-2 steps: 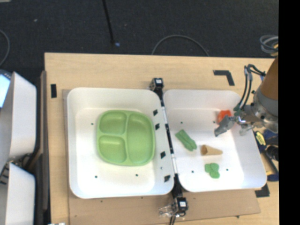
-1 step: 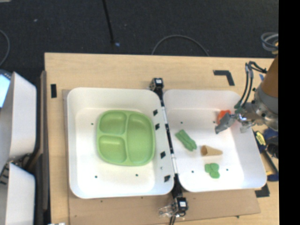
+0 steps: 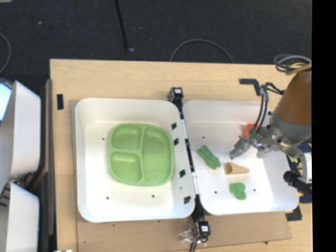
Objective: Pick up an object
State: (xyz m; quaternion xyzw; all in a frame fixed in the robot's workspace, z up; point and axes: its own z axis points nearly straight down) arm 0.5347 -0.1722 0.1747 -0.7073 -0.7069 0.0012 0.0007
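Observation:
Three small objects lie in the right bin (image 3: 220,114): a long green piece (image 3: 208,156) near its left wall, a tan cone (image 3: 236,168) in the middle, and a small green lump (image 3: 238,190) near the front. My gripper (image 3: 240,148) hangs low over the bin, just above and to the right of the cone and right of the long green piece. Nothing shows held in it. A small orange-red bit (image 3: 250,128) shows just behind the gripper; I cannot tell whether it is a loose object or part of the tool.
The left bin (image 3: 86,114) holds a light green divided plate (image 3: 140,154). A divider with black clips (image 3: 185,151) runs between the bins. The arm's grey and orange body (image 3: 294,106) with its cables covers the right bin's far right side.

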